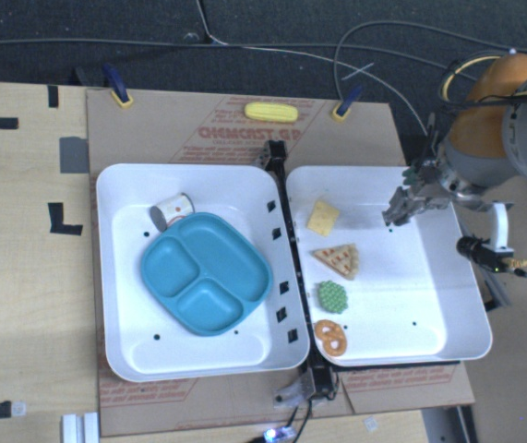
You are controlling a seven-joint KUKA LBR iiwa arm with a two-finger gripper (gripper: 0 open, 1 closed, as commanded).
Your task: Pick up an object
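Note:
The right bin (429, 284) holds a yellow cheese block (323, 218), a pizza slice (339, 259), a green round piece (332, 296) and a pretzel (331, 338), all along its left side. My gripper (398, 210) hangs over the bin's upper right part, well to the right of the cheese block. Nothing is visible between its fingers. In the left bin (120, 275) lies a blue divided plate (206, 272) with a small white cup (171, 210) on its side beside it.
A yellow banana-like toy (270, 112) lies on the cardboard behind the bins. Blue clamps (118, 88) hold the cardboard at the back. Cables run across the dark floor beyond. The arm's body (489, 127) rises at the right edge.

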